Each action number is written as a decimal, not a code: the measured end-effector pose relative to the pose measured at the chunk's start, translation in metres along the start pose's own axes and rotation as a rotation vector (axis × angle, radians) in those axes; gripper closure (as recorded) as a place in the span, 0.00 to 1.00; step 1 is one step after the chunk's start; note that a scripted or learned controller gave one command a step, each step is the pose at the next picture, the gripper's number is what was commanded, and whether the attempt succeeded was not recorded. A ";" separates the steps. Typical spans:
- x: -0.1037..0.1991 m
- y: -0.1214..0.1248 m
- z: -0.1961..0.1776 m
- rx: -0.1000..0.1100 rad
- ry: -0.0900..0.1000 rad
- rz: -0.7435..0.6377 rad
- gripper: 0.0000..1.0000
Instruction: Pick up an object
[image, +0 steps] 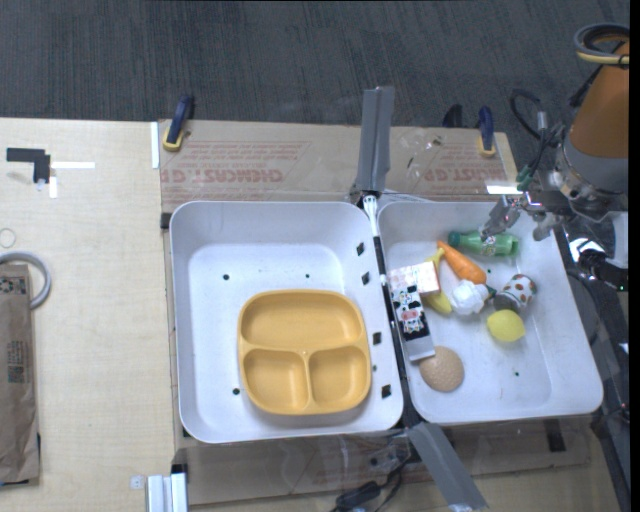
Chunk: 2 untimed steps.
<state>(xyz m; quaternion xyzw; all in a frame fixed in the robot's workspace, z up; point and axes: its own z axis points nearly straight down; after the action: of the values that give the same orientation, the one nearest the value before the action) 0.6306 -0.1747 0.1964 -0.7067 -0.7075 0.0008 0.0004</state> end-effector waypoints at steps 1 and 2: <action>0.037 -0.019 0.078 -0.001 -0.001 -0.208 0.00; 0.037 0.010 0.092 0.005 -0.008 -0.216 0.00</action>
<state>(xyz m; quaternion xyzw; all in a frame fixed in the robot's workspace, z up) 0.6402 -0.1380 0.1044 -0.6264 -0.7795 0.0052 -0.0005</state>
